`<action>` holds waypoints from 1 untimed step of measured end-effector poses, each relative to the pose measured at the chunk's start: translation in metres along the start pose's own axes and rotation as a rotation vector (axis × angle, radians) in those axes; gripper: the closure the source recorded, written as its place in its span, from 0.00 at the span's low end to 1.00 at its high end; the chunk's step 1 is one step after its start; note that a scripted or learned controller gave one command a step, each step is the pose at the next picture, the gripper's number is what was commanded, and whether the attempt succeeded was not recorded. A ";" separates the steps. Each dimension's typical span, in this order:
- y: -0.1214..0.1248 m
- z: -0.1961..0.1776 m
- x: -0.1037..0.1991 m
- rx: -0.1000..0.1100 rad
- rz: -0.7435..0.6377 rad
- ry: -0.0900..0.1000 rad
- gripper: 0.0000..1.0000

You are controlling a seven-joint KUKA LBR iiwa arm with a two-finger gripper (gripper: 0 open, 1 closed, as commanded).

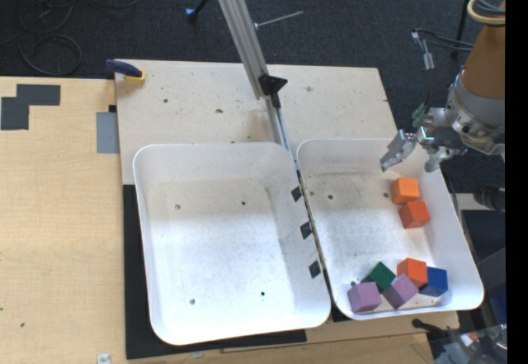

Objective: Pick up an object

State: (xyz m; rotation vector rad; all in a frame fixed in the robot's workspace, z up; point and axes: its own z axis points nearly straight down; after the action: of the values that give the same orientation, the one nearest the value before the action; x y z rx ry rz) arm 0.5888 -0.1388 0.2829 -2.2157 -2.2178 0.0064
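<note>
Purple, green, orange and blue wooden cubes (398, 281) were clustered at the right white bin's (356, 214) near edge; two-finger gripper (416, 154) was seen spread, ungrasping, just beyond two orange blocks (409, 201).

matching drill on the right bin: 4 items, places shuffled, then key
Items:
1. blue cube
2. green cube
3. gripper
4. left bin

Places:
A. above the bin's far right corner, fingers spread
B. near right corner of right bin
C. beside the purple cubes, near edge
D. across the divider from the cubes

Pairs: 1-B, 2-C, 3-A, 4-D
</note>
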 end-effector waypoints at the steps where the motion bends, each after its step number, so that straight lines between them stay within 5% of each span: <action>1: 0.001 -0.003 -0.001 -0.005 0.001 -0.001 0.00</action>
State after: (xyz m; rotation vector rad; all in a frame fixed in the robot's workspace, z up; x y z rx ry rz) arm 0.5894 -0.1393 0.2855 -2.2196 -2.2196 0.0024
